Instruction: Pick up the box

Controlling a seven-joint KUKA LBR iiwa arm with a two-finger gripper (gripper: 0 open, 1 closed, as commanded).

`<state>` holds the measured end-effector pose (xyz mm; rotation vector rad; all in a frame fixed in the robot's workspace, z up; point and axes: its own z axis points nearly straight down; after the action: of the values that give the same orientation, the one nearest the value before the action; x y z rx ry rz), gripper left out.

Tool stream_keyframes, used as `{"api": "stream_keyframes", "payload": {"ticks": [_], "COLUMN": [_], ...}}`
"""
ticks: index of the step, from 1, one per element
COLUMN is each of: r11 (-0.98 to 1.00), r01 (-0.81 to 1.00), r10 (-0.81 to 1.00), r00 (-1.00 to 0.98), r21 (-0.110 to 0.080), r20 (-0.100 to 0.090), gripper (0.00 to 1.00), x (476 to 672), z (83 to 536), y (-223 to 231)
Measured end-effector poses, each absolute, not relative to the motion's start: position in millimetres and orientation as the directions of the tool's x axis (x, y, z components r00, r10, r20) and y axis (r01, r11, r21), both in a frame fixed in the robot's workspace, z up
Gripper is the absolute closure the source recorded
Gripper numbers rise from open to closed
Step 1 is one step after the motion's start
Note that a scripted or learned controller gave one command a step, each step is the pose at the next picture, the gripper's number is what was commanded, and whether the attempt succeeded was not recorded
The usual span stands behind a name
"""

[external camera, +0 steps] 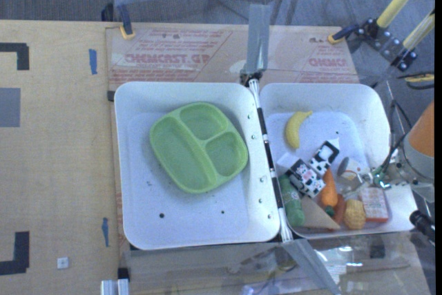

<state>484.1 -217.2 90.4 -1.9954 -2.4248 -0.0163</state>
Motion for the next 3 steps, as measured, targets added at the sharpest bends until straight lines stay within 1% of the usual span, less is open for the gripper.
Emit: {"api": "stream_keyframes", "payload": {"ticks": [1,2,3], "r11": [0.19,0.192,-0.075], "r01": [0.982,0.981,0.997], "r10": [0.982,0.981,0.997], "r00": [-0.19,-0.192,0.075], "r21": [0.017,0.014,0.016], "r20": [-0.009,-0.002,0.012], "gripper": [1.0,0.0,0.0], "x": [486.1,486.0,488.5], "z": [100.8,100.4,91.4], "y": [-221.5,-219.2,-213.1]}}
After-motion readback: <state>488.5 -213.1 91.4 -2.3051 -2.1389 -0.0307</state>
